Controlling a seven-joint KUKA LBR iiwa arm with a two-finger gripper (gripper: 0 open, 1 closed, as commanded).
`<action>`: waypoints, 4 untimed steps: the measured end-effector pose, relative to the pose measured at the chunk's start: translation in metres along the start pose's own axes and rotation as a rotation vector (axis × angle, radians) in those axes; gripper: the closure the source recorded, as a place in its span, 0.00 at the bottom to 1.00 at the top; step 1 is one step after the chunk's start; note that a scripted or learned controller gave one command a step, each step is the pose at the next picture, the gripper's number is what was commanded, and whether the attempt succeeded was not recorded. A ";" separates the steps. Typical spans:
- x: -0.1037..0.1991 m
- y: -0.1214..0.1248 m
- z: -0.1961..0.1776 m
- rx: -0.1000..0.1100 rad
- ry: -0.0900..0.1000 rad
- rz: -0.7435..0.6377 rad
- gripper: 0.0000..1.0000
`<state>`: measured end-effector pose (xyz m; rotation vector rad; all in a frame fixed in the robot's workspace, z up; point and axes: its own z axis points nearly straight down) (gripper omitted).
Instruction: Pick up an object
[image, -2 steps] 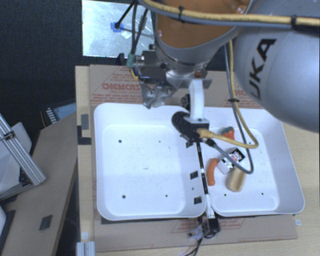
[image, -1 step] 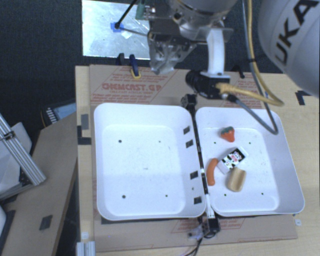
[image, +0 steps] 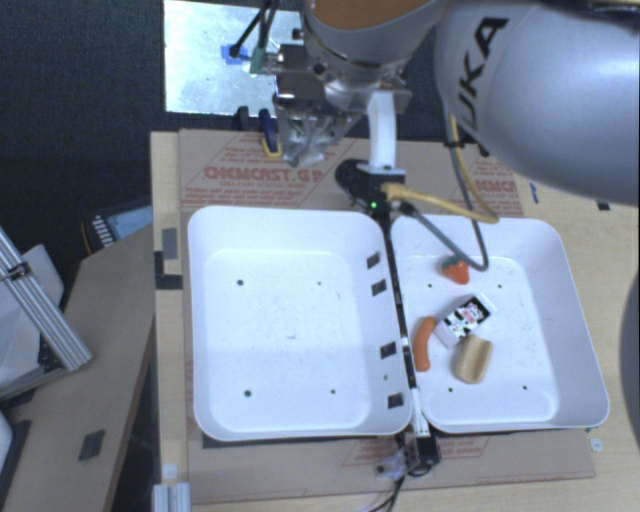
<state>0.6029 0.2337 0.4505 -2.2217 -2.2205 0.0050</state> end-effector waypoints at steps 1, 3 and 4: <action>-0.029 -0.035 0.127 0.011 -0.003 0.001 1.00; -0.001 0.069 0.046 -0.012 0.003 0.000 1.00; 0.001 0.065 0.153 0.005 -0.001 -0.001 1.00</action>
